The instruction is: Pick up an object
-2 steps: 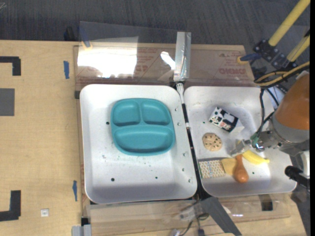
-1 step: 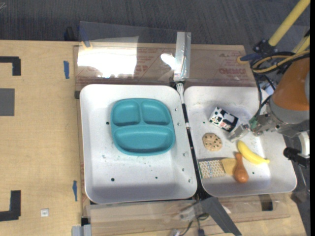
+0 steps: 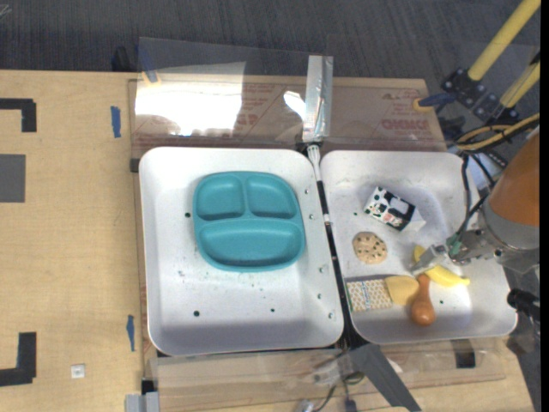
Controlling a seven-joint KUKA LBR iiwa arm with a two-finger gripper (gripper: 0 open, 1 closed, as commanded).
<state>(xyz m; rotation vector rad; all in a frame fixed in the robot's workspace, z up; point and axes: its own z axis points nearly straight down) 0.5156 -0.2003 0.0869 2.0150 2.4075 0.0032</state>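
Observation:
My gripper [image 3: 446, 251] hangs low over the right part of the right bin [image 3: 429, 170], with the arm's orange band [image 3: 521, 197] at the frame's right edge. Just below the gripper lies a yellow banana-shaped piece [image 3: 448, 275]. An orange-brown drumstick-shaped toy [image 3: 422, 304] lies next to a yellow wedge [image 3: 401, 290] and a patterned cracker [image 3: 367, 295] near the bin's front. A round cookie [image 3: 370, 247] and a black-and-white packet [image 3: 390, 209] lie further left and back. I see nothing held by the gripper.
The left bin [image 3: 163, 256] holds a teal divided plate [image 3: 249, 220]. A clear plastic sheet and a taped divider [image 3: 316, 101] stand behind the bins. Cables and a yellow pole [image 3: 506, 33] are at the back right.

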